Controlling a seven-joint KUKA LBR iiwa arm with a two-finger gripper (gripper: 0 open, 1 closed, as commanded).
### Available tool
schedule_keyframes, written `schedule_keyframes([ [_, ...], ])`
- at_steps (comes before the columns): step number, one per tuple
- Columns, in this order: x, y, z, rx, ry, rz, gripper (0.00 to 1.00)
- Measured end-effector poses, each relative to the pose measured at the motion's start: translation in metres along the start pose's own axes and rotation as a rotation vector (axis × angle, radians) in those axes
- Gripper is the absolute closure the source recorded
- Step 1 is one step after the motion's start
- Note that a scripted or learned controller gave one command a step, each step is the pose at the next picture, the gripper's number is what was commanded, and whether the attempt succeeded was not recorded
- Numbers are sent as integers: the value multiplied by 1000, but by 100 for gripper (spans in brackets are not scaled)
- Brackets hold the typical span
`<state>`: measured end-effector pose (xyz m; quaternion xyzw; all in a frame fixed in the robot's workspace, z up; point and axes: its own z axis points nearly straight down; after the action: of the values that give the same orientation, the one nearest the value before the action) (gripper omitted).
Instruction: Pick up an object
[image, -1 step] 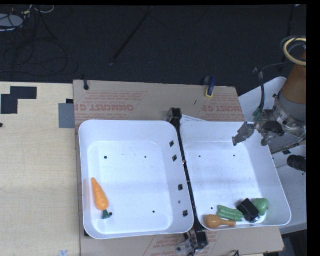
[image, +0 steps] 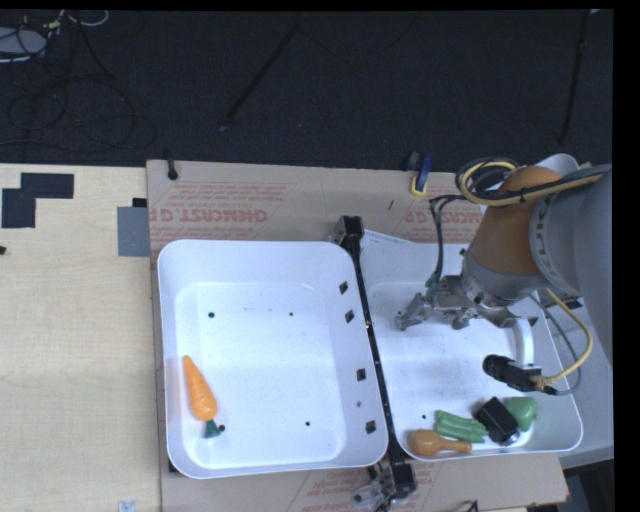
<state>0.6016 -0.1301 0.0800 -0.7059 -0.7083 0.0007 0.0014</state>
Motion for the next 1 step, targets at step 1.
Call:
schedule_keyframes([
  [1, 0, 16, -113, -12, -3, 2, 0],
])
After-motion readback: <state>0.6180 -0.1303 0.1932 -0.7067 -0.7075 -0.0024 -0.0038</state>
